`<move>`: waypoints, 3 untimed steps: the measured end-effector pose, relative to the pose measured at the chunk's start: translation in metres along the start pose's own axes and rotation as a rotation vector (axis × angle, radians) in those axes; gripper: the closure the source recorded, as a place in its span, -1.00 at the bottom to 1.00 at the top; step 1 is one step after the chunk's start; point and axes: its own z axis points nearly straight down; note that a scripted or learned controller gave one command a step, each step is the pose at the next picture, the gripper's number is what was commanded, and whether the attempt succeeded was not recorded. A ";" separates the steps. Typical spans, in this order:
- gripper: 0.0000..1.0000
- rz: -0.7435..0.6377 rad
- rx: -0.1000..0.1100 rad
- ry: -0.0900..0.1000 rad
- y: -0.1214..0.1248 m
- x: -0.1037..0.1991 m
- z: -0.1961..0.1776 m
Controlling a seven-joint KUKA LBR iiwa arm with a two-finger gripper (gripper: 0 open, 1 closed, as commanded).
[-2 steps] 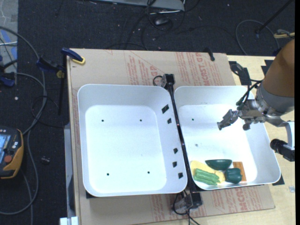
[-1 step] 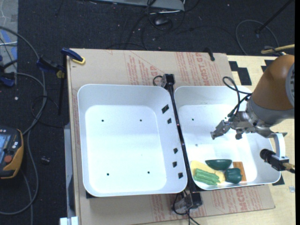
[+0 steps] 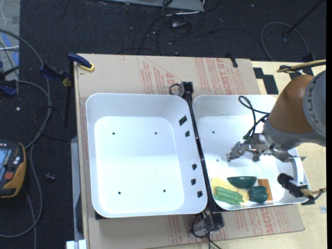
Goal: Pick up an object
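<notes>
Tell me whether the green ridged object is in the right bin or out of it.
In. The green ridged object lies on the floor of the right bin, near its front edge, beside a dark green bowl-shaped piece.

Hidden and cut-off parts at the right bin

The arm (image 3: 298, 113) runs off the picture's right edge and covers the right bin's (image 3: 218, 113) far right side. The gripper (image 3: 234, 153) is small and dim, so its shape is hard to make out. The yellow thing (image 3: 222, 183) lies partly under the dark green bowl-like piece (image 3: 242, 181). The orange piece (image 3: 263, 184) peeks out behind a green lump (image 3: 258, 194).
</notes>
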 end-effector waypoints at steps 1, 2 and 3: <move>1.00 0.000 -0.004 -0.001 0.001 0.000 -0.013; 1.00 0.001 -0.007 -0.002 -0.004 -0.005 -0.058; 1.00 0.000 -0.010 -0.002 -0.001 -0.008 -0.120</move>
